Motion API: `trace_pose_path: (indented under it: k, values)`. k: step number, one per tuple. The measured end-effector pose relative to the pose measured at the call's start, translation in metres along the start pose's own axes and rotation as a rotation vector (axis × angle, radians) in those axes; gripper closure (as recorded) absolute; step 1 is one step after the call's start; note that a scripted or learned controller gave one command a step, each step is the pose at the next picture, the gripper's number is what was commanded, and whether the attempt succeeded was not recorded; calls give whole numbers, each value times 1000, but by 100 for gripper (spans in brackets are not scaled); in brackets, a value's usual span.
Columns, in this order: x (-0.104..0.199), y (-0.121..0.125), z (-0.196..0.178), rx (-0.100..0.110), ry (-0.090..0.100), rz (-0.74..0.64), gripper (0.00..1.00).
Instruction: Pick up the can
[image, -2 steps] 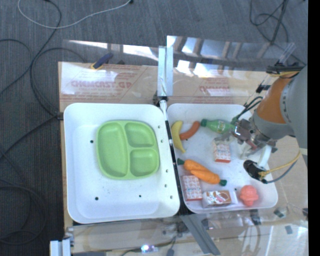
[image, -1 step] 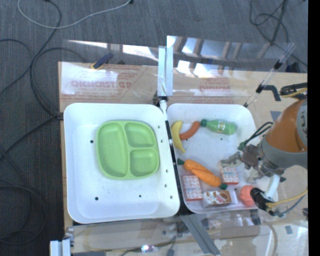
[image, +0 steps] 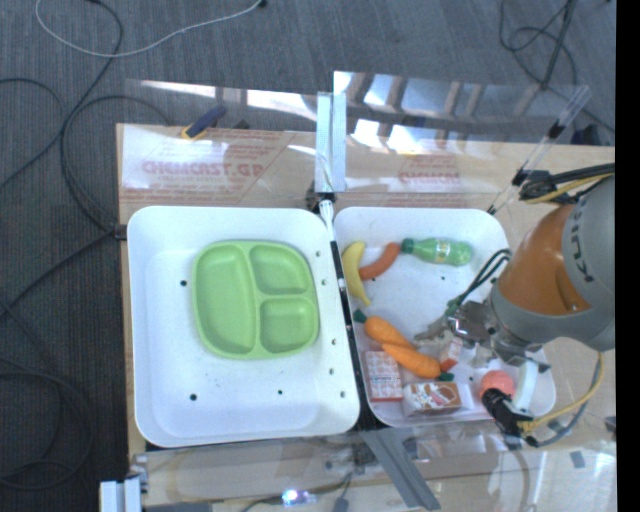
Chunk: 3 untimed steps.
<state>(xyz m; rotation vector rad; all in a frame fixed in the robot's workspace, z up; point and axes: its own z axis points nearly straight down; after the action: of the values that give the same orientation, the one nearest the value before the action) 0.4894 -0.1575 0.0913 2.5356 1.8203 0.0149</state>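
Observation:
My gripper (image: 452, 335) is down in the right bin (image: 480, 225), near its lower right part, just right of the carrots. Directly below it a small red and white thing (image: 449, 360) peeks out; it may be the can, but most of it is hidden by the gripper. The grey wrist and orange band (image: 545, 270) cover the bin's right side. I cannot see anything held between the fingers.
The right bin also holds a banana (image: 353, 272), a green bottle (image: 440, 251), two carrots (image: 400, 345), a red checkered packet (image: 382, 375), a small carton (image: 432, 398) and a round orange-red thing (image: 497, 382). A green divided plate (image: 255, 298) lies in the left bin (image: 160, 400).

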Motion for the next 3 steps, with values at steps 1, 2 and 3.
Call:
trace_pose_path:
  k: [1, 2, 3]
  values:
    - [25, 118, 3, 12, 0, 10, 0]
    - [14, 175, 11, 86, 7, -55, 0]
    - [14, 175, 11, 86, 7, -55, 0]
